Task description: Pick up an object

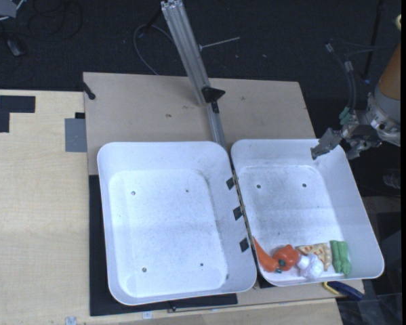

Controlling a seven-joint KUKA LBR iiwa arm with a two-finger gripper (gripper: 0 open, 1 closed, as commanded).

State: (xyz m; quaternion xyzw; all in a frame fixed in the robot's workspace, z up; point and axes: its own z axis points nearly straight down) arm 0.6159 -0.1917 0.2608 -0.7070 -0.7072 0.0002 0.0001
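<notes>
We see the hand [335,143] at the right bin's [355,188] 1 o'clock rim, finger state unclear, with toys [304,257] at its 6 o'clock edge.

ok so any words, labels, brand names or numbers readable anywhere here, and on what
None can be read.
White bins: speckled, no lettering.
Objects heaped in the right bin's near corner, orange one, green one, pale ones: too small to tell if any carries print.
Bench board and metal rail: no writing visible.
Gripper at the right bin's far right corner: no legible marking.
</notes>
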